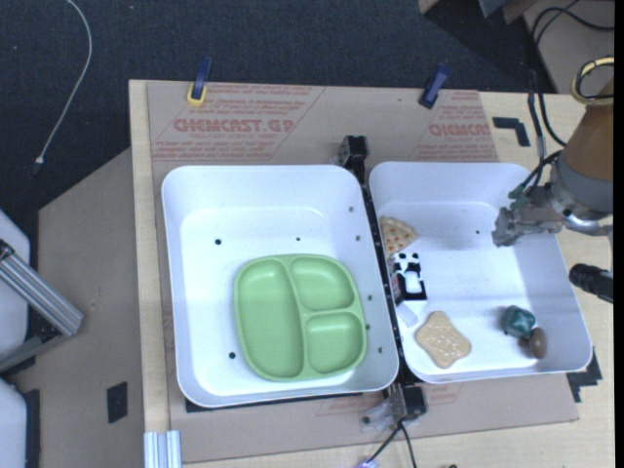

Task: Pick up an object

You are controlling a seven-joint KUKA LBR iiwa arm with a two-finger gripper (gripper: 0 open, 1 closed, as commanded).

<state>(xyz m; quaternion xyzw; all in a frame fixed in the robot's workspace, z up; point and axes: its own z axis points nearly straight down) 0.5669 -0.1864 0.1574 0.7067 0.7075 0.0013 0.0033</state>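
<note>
The arm (595,149), rising toward the lens over the far right corner of the right bin (458,171), stands closest, and its hand (526,217) hangs low over that bin's right wall near the far end; whether the hand is apart or together cannot be told at this slant, and nothing shows held in it. The closest candidates lie in the right bin's near right corner: a small teal object (518,320) with a brown lump (536,342) just beside it. Both look light and rounded, likely to roll or squirt out, and they sit close to the wall, so a grasp there probably needs to come straight down across the narrow width. At the bin's near edge, toward the middle, a tan biscuit-shaped piece (443,339) lies flat; it looks soft and light, best pinched across its short sides. Along the bin's left wall are a black-and-white toy (409,276) and a tan wafer (396,232), awkwardly tight to the wall. Left of the right bin, the left bin (253,178) holds a green plate (299,315) on the desk (292,115).
</note>
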